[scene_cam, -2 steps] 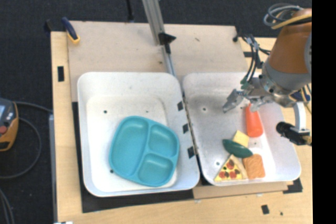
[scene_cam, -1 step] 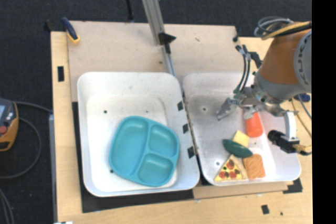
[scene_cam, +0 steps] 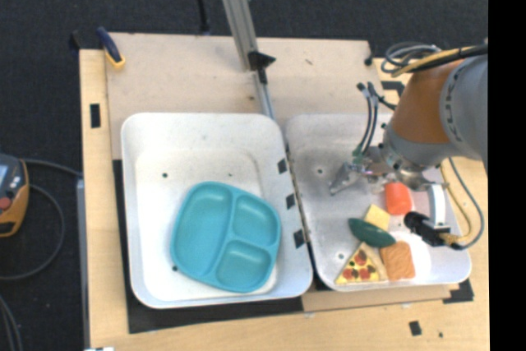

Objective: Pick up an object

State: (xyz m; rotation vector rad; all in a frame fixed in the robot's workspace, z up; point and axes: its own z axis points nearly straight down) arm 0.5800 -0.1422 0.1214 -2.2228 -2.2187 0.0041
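Gripper (scene_cam: 343, 179) over right bin (scene_cam: 316, 144); toy food (scene_cam: 380, 247) nearby, apart.

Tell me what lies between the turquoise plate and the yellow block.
In the camera view, between the turquoise plate and the yellow block: the two bins' adjoining rims, then bare white floor of the right bin.

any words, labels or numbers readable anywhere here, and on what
None can be read.
The device with a red button at the left edge: any marking is too blurred to tell.
The pizza-slice toy in the right bin: coloured dots, no letters.
The teal divided plate in the left bin: plain, no print.
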